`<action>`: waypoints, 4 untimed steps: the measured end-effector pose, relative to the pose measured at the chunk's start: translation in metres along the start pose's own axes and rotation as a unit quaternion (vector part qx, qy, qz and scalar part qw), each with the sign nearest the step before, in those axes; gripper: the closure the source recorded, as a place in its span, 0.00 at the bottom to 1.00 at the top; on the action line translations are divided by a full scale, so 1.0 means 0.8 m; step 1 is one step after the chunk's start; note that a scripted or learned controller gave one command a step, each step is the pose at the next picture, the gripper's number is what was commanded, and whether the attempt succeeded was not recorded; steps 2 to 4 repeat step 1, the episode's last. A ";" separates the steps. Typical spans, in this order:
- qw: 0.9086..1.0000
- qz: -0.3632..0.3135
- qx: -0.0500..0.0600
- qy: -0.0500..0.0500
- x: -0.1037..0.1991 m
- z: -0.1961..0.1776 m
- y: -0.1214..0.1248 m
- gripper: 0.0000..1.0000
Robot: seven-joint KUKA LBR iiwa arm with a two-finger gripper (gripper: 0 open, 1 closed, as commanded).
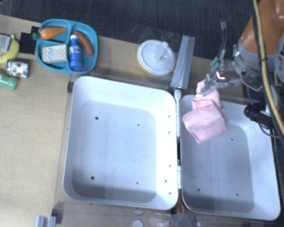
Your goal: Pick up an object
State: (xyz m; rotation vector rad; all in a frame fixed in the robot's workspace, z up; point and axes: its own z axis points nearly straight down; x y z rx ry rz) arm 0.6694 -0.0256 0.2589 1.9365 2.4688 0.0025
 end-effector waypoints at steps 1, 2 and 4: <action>1.000 0.020 0.001 0.000 -0.066 0.094 -0.020 1.00; 1.000 0.020 0.001 0.000 -0.066 0.094 -0.020 1.00; 1.000 0.020 0.001 0.000 -0.066 0.094 -0.020 1.00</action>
